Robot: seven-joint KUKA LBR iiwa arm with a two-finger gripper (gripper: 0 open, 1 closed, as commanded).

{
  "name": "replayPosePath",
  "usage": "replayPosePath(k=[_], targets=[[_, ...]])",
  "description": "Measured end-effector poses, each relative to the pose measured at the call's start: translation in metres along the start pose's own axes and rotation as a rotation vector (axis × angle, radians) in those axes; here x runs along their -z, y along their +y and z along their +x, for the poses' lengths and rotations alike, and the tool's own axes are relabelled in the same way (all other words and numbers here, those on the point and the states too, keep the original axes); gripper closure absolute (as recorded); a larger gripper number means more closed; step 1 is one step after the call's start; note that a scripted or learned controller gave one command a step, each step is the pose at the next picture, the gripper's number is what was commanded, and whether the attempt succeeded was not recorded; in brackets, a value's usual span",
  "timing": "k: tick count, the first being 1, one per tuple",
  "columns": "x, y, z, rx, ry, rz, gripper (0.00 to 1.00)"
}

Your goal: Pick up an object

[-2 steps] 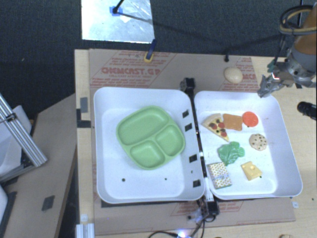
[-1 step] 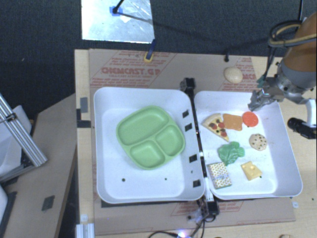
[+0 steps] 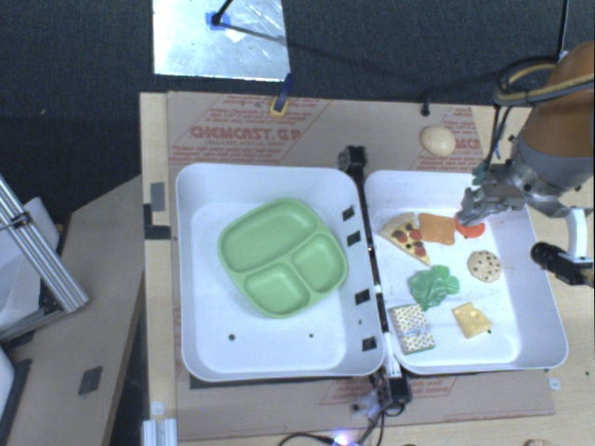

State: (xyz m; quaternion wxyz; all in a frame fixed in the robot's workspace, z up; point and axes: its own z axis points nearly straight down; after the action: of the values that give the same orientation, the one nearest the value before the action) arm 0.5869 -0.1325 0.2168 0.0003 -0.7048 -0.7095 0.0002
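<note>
- Nearest the camera, a patterned square (image 3: pixel 412 329) and a cheese wedge (image 3: pixel 471 321) lie in the right bin (image 3: pixel 544 337).
- Behind them lie green broccoli (image 3: pixel 433 285), a cookie (image 3: pixel 483 266) and a pizza slice (image 3: pixel 407 236).
- End effector (image 3: pixel 472 216) sits low over a red piece (image 3: pixel 475 231); its grip cannot be told.
- Green divided plate (image 3: pixel 282 256) rests in the left bin (image 3: pixel 200 249).

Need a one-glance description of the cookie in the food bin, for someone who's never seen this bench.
Look at the right bin, the one scattered with toy food rather than the one holding the green tray. Midway up its right side lies the cookie, right of the green broccoli and above the yellow cheese wedge. It is the round tan disc with dark specks.
</note>
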Motion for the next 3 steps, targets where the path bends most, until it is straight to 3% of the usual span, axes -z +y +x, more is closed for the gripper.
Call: replayPosePath(k=[1, 2, 3], targets=[[0.013, -0.043, 0.034, 0.001, 0.002, 0.001, 1.0], [0.005, -0.07, 0.071, 0.0, 0.001, 0.001, 1.0], [-0.003, -0.097, 0.087, -0.001, 0.001, 0.001, 1.0]])
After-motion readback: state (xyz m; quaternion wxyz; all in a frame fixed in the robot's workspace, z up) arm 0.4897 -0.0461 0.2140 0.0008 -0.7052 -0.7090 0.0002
